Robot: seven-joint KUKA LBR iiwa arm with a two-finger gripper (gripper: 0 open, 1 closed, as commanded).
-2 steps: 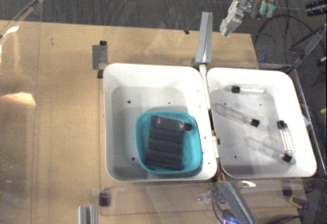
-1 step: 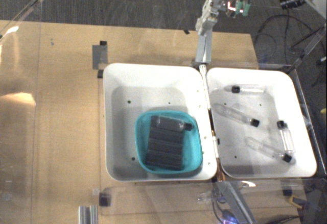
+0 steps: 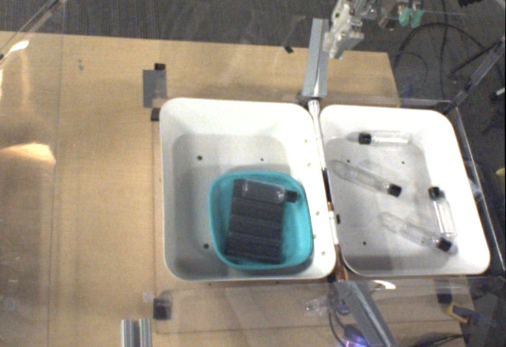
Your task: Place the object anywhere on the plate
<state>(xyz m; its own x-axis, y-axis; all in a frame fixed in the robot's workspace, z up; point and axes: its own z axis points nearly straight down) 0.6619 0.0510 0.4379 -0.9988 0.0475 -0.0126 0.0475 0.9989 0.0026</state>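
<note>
Tool point(image 3: 345, 25) hangs high beyond the bins, its fingers slightly parted and holding nothing. One clear plastic vial with a black cap point(image 3: 263, 192) already lies on the teal square plate point(image 3: 221, 203) atop a dark ribbed block point(image 3: 254, 228); it might roll off that uneven block.

Left bin point(image 3: 182, 179): plate point(image 3: 217, 215) toward its near side, a block point(image 3: 254, 231) on it, one vial point(image 3: 265, 192) across the block's far end. Right bin point(image 3: 466, 179): four vials scattered. Gripper point(image 3: 341, 31) behind the bins' junction.
</note>
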